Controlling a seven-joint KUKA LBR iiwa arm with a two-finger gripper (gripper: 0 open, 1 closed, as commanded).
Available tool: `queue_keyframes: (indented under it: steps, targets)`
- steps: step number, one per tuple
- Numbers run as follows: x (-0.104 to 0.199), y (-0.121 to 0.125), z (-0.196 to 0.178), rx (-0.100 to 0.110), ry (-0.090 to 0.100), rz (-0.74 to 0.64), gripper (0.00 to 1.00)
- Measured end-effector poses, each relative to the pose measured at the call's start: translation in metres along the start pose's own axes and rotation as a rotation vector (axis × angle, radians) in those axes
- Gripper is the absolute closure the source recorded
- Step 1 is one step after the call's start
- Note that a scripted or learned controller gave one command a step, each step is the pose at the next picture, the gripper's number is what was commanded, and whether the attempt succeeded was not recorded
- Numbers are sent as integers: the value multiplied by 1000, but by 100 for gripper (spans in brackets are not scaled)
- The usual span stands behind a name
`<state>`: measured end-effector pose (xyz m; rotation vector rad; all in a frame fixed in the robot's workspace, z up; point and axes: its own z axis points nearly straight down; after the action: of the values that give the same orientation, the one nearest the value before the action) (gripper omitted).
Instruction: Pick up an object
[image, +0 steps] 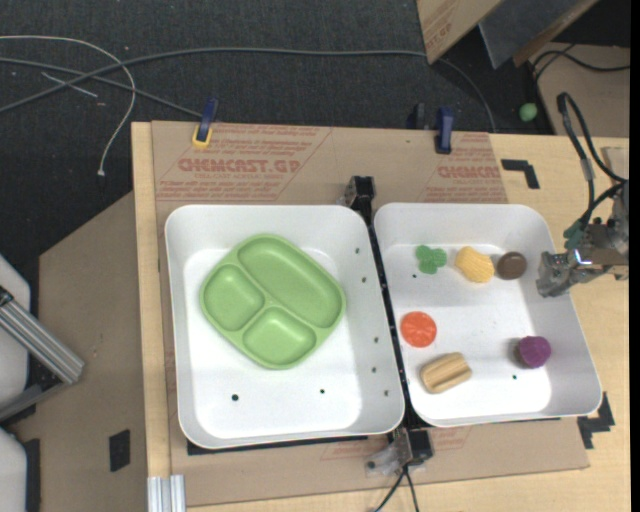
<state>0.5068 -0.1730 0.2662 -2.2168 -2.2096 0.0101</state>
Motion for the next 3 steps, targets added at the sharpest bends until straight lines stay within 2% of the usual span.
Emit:
queue_keyframes:
  steps: [1, 2, 3]
  targets:
    - [0, 2, -6, -12, -3, -3, 0]
    - [2, 6, 37, -7, -1, -3, 0]
    - [2, -3, 95, -6, 0, -2, 0]
